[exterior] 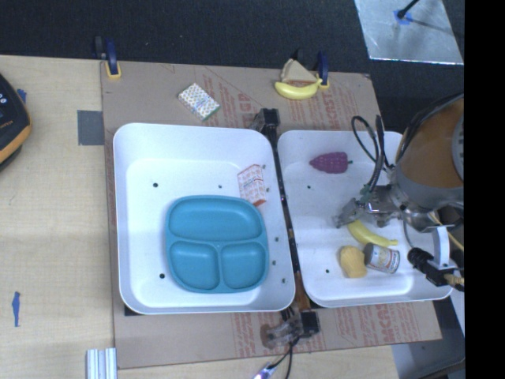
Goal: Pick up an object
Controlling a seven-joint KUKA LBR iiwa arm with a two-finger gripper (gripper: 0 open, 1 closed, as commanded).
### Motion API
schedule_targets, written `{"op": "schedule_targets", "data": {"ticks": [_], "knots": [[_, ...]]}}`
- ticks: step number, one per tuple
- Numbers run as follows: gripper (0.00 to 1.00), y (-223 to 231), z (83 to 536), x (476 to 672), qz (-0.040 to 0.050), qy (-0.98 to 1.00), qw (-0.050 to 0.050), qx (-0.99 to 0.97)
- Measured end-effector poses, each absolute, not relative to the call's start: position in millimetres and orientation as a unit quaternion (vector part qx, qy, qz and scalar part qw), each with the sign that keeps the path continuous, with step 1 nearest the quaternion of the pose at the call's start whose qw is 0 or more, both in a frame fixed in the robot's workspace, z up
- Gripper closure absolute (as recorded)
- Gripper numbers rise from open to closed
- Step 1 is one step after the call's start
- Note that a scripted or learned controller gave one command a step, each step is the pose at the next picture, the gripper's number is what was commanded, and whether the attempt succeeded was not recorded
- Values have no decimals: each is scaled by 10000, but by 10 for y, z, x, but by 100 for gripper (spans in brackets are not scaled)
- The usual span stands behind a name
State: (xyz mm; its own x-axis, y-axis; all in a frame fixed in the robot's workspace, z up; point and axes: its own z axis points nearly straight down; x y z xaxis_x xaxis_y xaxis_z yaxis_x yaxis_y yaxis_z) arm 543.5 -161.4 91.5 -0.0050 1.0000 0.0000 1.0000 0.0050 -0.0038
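Here the gripper (353,214) is hanging low inside the right bin (312,279), its fingers (344,219) spreading slightly apart with nothing between them, just above the near end of a yellow banana (371,234). Close beside the banana a small jar (382,259) is lying on its side, touching a yellow lump of toy food (353,261). A purple bunch of grapes (330,163) is sitting well apart near the far wall. In the left bin (134,144) a blue divided tray (217,242) is resting, a red-and-white packet (252,184) just beyond it.
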Motion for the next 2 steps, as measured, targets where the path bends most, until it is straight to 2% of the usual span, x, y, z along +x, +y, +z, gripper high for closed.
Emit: {"op": "schedule_targets", "data": {"ticks": [1, 2], "knots": [[100, -1625, 1018, 5435, 23, -7100, 13, -7042], [100, -790, 1922, 5628, 4, -7089, 9, -7053]]}}
